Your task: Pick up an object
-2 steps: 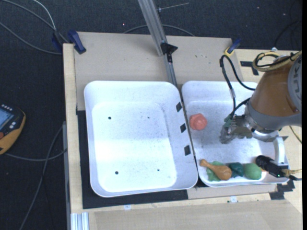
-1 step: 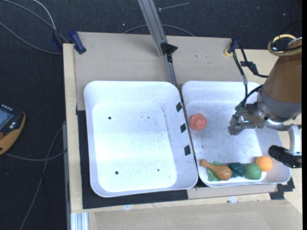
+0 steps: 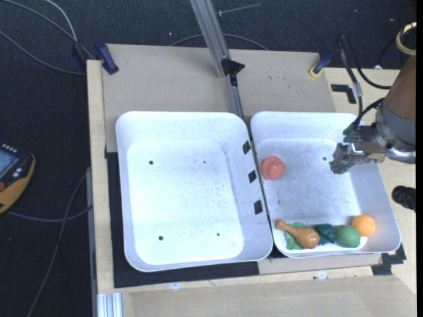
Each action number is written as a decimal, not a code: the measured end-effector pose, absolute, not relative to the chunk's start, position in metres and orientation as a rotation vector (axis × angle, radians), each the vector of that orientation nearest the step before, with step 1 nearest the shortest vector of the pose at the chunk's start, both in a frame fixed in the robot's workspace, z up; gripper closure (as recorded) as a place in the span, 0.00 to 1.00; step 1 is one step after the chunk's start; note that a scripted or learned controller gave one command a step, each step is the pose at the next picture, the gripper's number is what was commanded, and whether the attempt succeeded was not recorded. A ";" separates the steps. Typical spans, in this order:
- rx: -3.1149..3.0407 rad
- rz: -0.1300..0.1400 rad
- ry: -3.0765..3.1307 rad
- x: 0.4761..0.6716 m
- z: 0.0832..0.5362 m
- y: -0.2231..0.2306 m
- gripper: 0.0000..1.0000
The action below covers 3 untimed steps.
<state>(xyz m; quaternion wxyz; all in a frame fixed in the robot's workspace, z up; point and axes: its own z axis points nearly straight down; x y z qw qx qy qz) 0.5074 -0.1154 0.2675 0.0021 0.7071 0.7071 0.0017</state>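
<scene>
The right bin (image 3: 301, 125) holds a pink-red round object (image 3: 273, 168) near its left wall. Along the bin's front edge lie a brown drumstick-shaped toy (image 3: 299, 234), a dark green piece (image 3: 326, 232), a green ball (image 3: 348, 236) and an orange ball (image 3: 363, 225). My gripper (image 3: 342, 159) hangs over the right side of this bin, to the right of the pink-red object and well apart from it. Nothing shows between its fingers.
The left bin (image 3: 185, 190) sits beside the right one, joined by black clips (image 3: 252, 176). A metal pole (image 3: 210, 26) slants in from the top. Blue and yellow clamps (image 3: 104, 57) hold the bench board. Cables run across the dark floor at left.
</scene>
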 end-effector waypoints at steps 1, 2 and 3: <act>2.216 0.002 2.226 0.510 0.270 -0.067 1.00; 2.217 0.000 2.228 0.514 0.251 -0.012 1.00; 2.217 -0.001 2.228 0.512 0.234 0.042 1.00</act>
